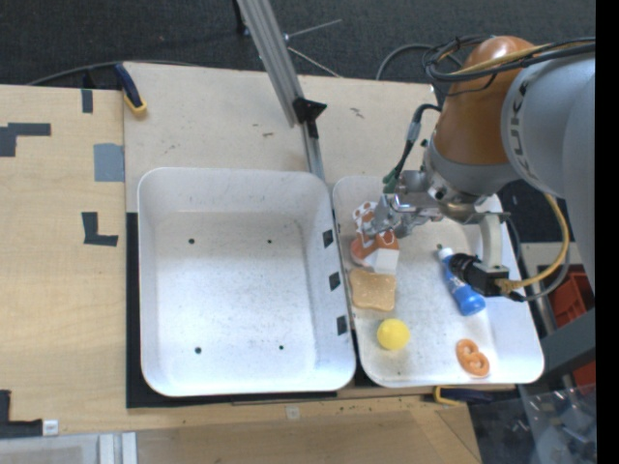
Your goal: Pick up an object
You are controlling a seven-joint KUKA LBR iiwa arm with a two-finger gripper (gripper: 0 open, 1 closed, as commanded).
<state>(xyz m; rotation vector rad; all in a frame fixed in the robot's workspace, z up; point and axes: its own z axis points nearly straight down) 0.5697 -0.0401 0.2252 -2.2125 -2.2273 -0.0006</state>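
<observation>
Set on a pale wooden bench: two shallow white plastic bins, side by side. Nothing to count in the larger left bin beyond dark specks and a few small holes in its floor. All the candidates for picking sit in the right bin. Reaching in over that bin from the right, a grey arm with an orange band above the wrist, hanging low over the far end. At its tip, the gripper, lowered onto a small red-and-white item by the bin's left wall; too blurred and too hidden to tell what the item is, or whether it is touched, gripped or merely under the gripper. Likewise impossible to say whether the gripper is open or closed. Just nearer the camera, a tan, bread-like slab, touching or nearly touching the red-and-white item. To the right, near the bin's right wall, a blue bottle-like object with a white cap. Near the front edge, a yellow ball and, well apart from it, a small orange pretzel-shaped piece. By this reading, approach apparently done and a target chosen; grasp unconfirmed, lift not yet made, nothing raised clear of the bin floor.
</observation>
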